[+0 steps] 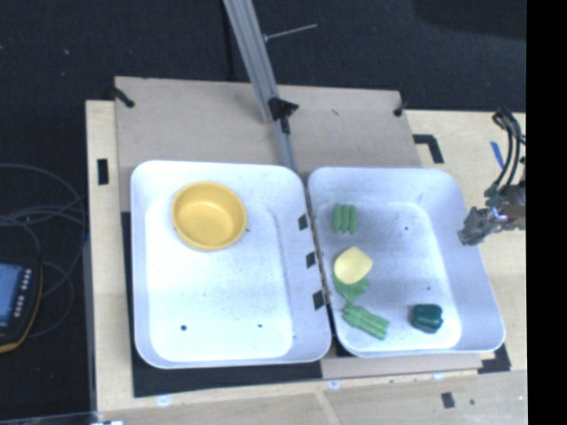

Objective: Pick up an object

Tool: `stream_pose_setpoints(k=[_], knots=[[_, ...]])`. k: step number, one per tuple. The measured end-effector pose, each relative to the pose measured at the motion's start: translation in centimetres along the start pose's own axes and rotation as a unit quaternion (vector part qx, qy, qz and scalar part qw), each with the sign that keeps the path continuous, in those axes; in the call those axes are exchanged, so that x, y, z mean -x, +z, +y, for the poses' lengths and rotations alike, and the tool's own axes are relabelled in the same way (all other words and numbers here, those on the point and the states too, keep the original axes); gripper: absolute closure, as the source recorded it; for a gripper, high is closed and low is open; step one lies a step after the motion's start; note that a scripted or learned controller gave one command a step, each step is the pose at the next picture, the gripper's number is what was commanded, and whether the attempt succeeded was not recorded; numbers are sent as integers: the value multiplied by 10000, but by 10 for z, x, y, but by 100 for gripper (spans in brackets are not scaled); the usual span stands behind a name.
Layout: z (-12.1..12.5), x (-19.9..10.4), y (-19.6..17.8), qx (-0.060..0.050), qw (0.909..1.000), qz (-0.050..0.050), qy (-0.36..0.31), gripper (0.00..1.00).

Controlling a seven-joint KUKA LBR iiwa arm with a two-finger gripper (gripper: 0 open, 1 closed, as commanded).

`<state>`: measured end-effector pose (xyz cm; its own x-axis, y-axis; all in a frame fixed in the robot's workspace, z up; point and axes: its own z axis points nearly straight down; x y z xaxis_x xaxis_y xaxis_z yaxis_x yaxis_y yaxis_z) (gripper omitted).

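We were looking at a lab test bench — a plywood board [354, 104] on black flooring, loose cables [40, 204] and a handheld controller [16, 301] at nine o'clock.

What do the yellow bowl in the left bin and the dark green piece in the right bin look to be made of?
Yellow bowl: probably molded plastic, with a smooth, even colour, a matte to slightly glossy finish and a thick rounded rim. Dark green piece: likely glossy plastic or rubber toy food, judging by the small bright highlights on its rounded surface. It is too small to tell more.
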<state>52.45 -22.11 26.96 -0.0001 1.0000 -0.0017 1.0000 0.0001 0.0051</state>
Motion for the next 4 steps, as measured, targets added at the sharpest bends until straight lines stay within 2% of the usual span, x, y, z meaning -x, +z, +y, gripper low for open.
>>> stream_pose_setpoints(k=[1,3,4], knots=[[4,-47,12,-22,10000,10,-14,100],[-8,-141,26,-23,10000,12,-15,100],[0,-197,34,-26,10000,13,-17,100]])
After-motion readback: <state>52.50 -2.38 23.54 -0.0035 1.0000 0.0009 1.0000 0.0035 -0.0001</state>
